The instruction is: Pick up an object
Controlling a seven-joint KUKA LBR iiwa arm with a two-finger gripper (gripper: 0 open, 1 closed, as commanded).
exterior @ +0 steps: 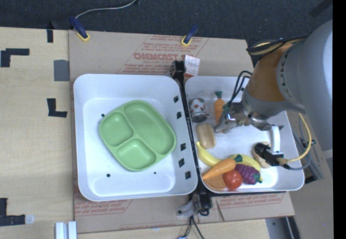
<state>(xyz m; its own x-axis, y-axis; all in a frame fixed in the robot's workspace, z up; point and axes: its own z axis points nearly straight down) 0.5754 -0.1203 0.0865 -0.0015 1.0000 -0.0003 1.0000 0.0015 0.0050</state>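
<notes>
So far, nothing looks picked up. The desk (32, 151) carries a sheet of brown cardboard, and on it sit two shallow white bins side by side. The left bin (86, 124) holds a green divided plate (138, 134) lying flat near its middle. The right bin (286, 178) holds the toy food, and the grey arm (292, 78) with its orange band reaches over it from the right.

The end effector (228, 120) hangs low over the upper middle of the right bin, just beside a small carrot (218, 108); whether it is apart or together I cannot tell, and nothing is plainly caught in it.

The candidate objects all lie in the bin: a tan bread roll (205, 135) near the left wall, a yellow banana (206, 155) below it, a larger orange carrot (220, 168), a red tomato (233, 179) and purple grapes (247, 173) clustered along the lower edge. A small spotted piece (197, 106) sits near the top left corner.

By my judgement the approach is done, while grasp and lift remain.
</notes>
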